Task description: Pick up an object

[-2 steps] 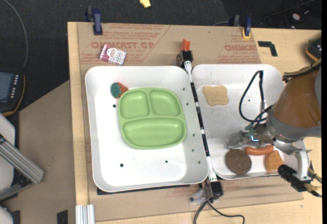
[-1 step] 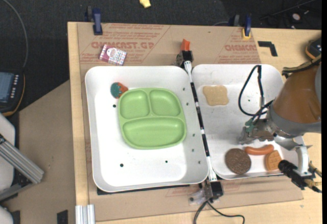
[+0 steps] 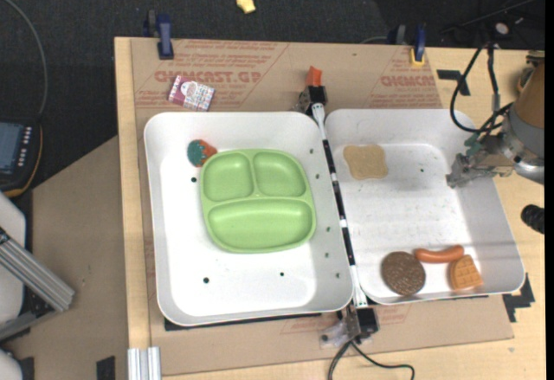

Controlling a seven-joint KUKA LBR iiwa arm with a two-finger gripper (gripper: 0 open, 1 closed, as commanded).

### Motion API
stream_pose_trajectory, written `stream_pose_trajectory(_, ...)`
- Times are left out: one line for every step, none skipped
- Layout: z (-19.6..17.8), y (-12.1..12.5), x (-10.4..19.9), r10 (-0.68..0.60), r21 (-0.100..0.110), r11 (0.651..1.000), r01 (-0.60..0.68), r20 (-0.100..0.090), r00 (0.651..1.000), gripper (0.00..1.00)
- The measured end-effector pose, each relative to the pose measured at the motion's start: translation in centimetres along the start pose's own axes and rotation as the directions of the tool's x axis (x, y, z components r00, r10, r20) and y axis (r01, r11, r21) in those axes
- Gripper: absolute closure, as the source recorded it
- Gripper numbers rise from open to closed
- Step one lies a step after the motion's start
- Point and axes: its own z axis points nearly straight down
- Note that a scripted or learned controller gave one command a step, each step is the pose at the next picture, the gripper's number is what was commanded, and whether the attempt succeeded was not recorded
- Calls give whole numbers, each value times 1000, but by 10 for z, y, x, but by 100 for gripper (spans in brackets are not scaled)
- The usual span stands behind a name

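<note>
Two white bins side by side; arm at the right edge of the frame.

The left bin holds a green three-compartment plate and a small red-and-green item touching the plate's upper left corner. The right bin holds a tan bread slice at upper left, and along its lower edge a brown round patty, a sausage with its long axis running left-right, and an orange waffle piece. The gripper sits over the right bin's upper right rim; its opening cannot be determined, and nothing is visible between its fingers.
</note>
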Motion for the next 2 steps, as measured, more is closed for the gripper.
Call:
stream_pose_trajectory(-14,32,67,-7,8,1000,8,-8,1000,100)
stream_pose_trajectory(-31,52,114,-6,9,1000,6,-8,1000,100)
